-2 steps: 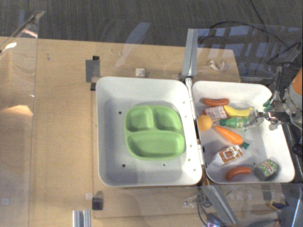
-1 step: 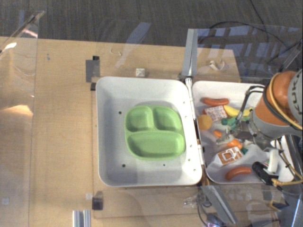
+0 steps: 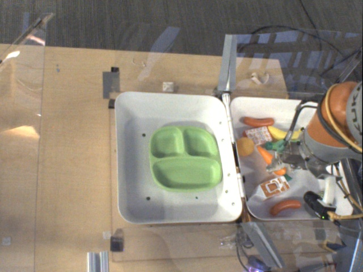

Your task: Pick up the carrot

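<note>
Camera view: the grey two-finger gripper (image 3: 282,162) hangs over the right white bin (image 3: 258,205), touching the tapered orange carrot (image 3: 265,154); jaw state indiscernible.

Light is even and fairly bright, falling from above. The two white bins (image 3: 170,103) look clean and a little washed out, with soft grey shading along their inner walls. The green tray (image 3: 185,157) casts a faint shadow around itself. A pale patch of glare lies on the wooden bench (image 3: 57,152) at the left, and streaky reflections cross its upper edge. The picture is slightly soft throughout, and small items in the right bin blur.
</note>
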`<state>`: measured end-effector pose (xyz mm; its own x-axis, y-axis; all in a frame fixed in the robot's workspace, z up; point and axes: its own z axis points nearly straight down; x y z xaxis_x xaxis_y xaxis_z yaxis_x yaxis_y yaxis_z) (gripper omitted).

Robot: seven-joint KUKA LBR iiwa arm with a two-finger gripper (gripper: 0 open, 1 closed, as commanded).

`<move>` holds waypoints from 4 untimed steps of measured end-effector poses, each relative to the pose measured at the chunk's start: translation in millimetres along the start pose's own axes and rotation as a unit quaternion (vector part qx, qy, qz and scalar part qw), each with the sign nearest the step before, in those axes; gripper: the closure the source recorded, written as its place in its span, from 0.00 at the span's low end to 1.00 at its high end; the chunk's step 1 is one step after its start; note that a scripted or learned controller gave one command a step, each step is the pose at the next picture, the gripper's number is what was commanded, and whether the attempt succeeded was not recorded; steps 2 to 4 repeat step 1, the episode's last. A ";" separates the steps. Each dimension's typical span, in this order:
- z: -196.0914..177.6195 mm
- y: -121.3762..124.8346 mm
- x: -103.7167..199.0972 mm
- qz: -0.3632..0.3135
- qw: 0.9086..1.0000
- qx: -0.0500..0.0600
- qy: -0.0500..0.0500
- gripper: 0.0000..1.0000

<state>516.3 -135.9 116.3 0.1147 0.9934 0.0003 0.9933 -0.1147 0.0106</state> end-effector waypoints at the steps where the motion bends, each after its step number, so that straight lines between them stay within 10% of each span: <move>1: -94.2 41.9 41.1 0.049 0.999 0.003 0.000 1.00; 4: -94.2 41.9 41.1 0.049 0.999 0.003 0.000 1.00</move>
